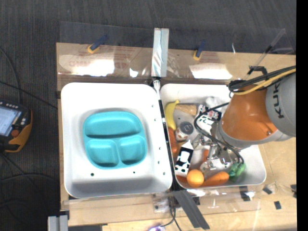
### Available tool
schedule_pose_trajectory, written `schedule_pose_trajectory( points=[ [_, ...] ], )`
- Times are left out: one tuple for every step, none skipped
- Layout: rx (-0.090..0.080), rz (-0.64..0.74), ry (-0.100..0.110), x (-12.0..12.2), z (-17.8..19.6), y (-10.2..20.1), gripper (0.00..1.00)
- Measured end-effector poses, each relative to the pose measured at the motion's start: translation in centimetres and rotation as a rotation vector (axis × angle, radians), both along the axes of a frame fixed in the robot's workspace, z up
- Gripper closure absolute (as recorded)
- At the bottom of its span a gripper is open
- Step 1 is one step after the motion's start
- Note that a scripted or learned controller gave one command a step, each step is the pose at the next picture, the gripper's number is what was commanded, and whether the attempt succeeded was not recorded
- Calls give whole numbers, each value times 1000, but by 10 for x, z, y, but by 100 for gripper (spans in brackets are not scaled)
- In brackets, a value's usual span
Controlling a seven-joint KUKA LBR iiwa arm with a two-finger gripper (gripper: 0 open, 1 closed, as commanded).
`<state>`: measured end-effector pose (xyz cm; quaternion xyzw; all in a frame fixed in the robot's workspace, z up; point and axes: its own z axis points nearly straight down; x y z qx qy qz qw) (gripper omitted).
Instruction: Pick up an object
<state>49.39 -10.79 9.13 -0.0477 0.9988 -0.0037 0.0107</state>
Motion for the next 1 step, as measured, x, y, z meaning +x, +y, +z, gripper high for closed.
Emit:
schedule_pose_trajectory(
  points=[
    [-3, 1, -1, 1, 11, 0, 100]
  ],
)
